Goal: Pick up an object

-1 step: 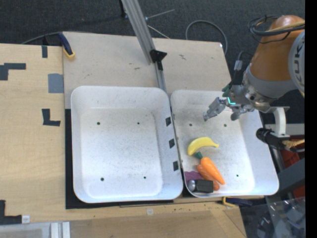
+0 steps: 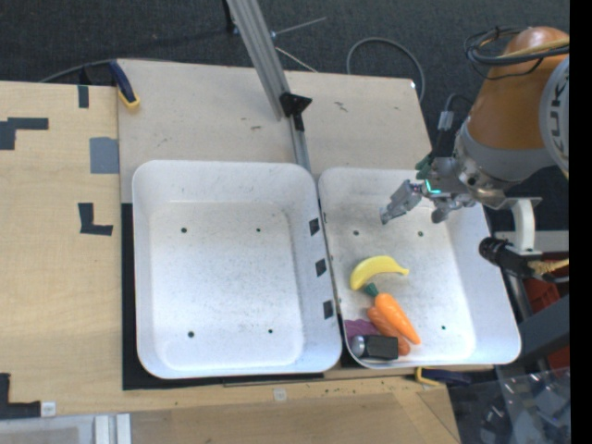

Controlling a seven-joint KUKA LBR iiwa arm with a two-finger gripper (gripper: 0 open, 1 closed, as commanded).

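yellow curved banana [image 2: 377, 270], orange carrot [image 2: 395, 316]

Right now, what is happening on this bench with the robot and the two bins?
A grey and orange arm reaches in over the right bin, its gripper above the bin's upper part, holding nothing. Below it lie a yellow banana, an orange carrot and a small dark object near the bin's front left corner. Nothing has been picked up yet. The left bin sits beside it.
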